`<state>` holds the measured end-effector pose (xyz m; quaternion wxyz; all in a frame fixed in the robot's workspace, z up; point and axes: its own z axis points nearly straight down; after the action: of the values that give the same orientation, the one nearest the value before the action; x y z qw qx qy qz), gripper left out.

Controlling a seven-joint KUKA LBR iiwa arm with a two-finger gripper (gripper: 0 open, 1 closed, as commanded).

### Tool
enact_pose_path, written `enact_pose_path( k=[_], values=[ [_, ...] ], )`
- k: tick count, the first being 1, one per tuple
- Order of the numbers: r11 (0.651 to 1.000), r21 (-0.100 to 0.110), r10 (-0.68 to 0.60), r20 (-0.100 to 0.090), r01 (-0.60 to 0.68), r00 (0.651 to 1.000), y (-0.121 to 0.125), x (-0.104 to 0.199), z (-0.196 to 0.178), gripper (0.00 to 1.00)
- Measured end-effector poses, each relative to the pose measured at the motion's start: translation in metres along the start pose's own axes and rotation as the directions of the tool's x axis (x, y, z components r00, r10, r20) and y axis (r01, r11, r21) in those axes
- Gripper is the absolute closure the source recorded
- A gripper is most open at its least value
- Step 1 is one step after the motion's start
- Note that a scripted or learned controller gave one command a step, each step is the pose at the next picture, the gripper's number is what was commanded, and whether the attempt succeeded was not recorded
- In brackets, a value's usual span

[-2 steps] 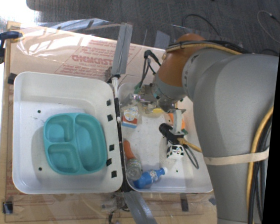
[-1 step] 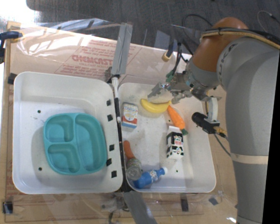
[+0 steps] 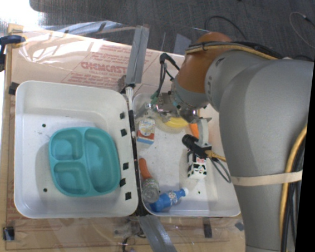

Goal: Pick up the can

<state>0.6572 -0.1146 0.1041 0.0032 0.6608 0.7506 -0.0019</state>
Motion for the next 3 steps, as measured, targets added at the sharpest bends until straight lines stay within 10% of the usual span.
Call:
enact_pose_path(
  k=[1, 2, 3],
  values=[
    [1.0, 0.001, -0.005, -0.002, 0.005, 1.0, 0.001, 0.002, -0.01, 1.0],
    [0.966, 0.002, -0.257, -0.009, 0.257, 0.966, -0.056, 0.051, -0.089, 1.0],
    [0.992, 0.005, -0.129, -0.008, 0.129, 0.992, -0.101, 0.092, -0.088, 1.0]
  ],
)
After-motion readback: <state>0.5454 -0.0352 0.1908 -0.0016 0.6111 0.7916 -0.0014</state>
